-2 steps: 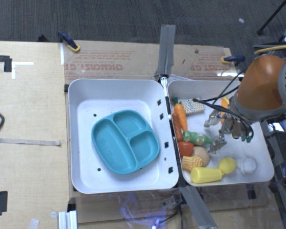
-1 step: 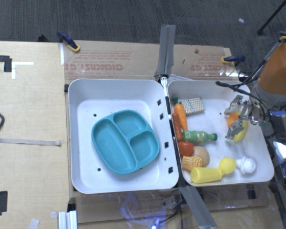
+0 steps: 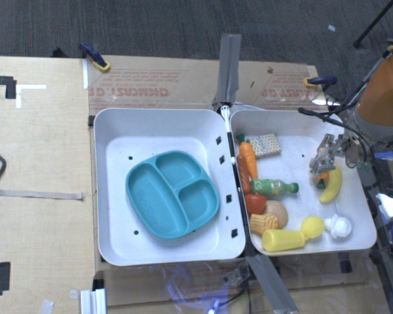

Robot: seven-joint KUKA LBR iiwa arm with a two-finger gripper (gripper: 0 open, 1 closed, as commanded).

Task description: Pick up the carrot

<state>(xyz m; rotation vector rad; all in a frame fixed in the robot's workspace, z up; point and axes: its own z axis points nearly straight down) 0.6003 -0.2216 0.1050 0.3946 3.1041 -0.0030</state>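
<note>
We count one carrot point(image 3: 247, 159) against the right bin's point(image 3: 295, 126) left wall; gripper point(image 3: 323, 164), its spread unclear to us, hovers near one banana point(image 3: 331, 185).

Two bins are set side by side. A divided tray point(image 3: 173, 193) lies in the middle of the left bin point(image 3: 105, 175). In the right bin point(image 3: 295, 126), a carrot point(image 3: 247, 161) lies along the left wall, a bottle point(image 3: 273, 188) just beside it toward the middle. A banana point(image 3: 331, 184) lies near the right wall, with the gripper point(image 3: 323, 162) just above it.
</note>
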